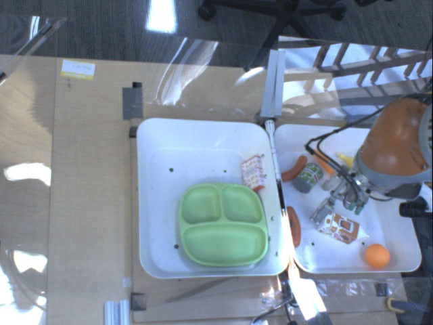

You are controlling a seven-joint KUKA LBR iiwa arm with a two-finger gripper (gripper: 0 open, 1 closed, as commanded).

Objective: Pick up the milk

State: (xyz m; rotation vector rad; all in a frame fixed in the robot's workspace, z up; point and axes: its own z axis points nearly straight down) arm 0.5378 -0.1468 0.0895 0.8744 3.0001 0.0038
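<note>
The milk (253,173) lies in the left bin (203,137), just beyond the green tray (223,224). The gripper (333,205) hovers in the right bin (399,266) above a carton (338,228), near a can (309,177); finger opening cannot be determined.

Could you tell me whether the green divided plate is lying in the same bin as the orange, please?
No, the green divided plate lies in the left bin, while the orange sits in the right bin.

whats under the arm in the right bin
Below the gripper a small carton lies flat on the floor of the right bin, with a can and an orange nearby. The arm's orange band covers the bin's back right part.
</note>
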